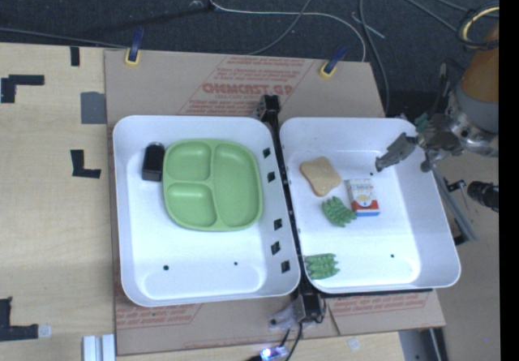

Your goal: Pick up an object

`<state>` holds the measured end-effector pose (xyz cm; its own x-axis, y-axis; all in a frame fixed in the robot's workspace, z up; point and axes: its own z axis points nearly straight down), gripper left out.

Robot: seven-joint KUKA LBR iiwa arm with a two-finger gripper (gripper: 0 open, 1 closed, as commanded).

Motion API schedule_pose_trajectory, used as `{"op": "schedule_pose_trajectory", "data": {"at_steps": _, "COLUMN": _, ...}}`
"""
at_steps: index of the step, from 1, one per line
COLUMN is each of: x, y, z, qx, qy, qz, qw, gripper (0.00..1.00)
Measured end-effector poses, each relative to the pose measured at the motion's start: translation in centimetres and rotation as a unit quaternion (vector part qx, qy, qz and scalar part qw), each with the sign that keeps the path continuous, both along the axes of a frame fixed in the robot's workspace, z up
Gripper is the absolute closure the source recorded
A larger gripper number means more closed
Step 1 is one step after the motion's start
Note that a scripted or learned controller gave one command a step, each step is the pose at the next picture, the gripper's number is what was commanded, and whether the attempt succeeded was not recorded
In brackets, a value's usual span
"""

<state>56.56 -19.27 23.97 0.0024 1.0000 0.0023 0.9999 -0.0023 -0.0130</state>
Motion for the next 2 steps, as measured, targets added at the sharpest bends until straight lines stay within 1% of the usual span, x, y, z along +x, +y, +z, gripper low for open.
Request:
{"op": "schedule_pose_trajectory", "data": {"at_steps": 1, "x": 0.3, "y": 0.0, "z": 0.7, "qx": -0.0014, "qy": -0.006, "qz": 0.002, "qw": 1.0, "gripper": 0.0}}
{"op": "schedule_pose_trajectory", "data": {"at_steps": 2, "x": -0.4, "y": 0.3, "z": -3.9, "qx": -0.0012, "qy": -0.004, "qz": 0.002, "qw": 1.0, "gripper": 0.0}}
